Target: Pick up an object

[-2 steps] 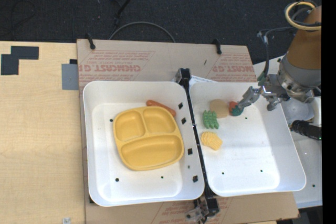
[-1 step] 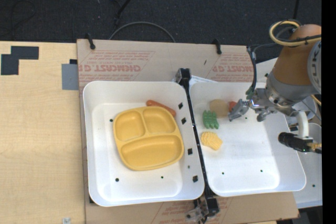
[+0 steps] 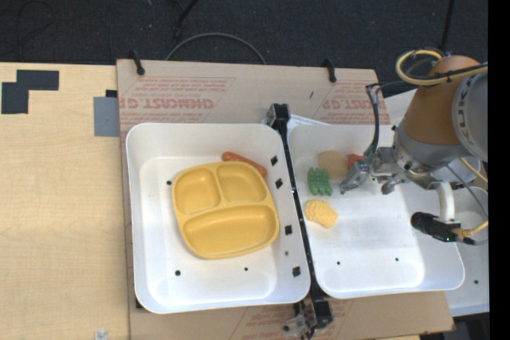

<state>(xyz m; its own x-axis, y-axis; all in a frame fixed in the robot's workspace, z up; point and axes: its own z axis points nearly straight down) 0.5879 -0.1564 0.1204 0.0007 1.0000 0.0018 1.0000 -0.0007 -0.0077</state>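
The likeliest target, a green toy [image 3: 319,182], lies in the right bin [image 3: 398,267] close to the divider [image 3: 293,195], its long axis running roughly twelve to six. A yellow corn-like piece [image 3: 320,212] sits just at its six o'clock, a tan piece [image 3: 332,162] at its one o'clock. The gripper [image 3: 356,177] hangs near the green toy's three o'clock, so the toy lies at nine o'clock from it. Whether its jaws are apart or together I cannot tell. The arm [image 3: 434,111] enters from three o'clock, wrist bent toward the divider.
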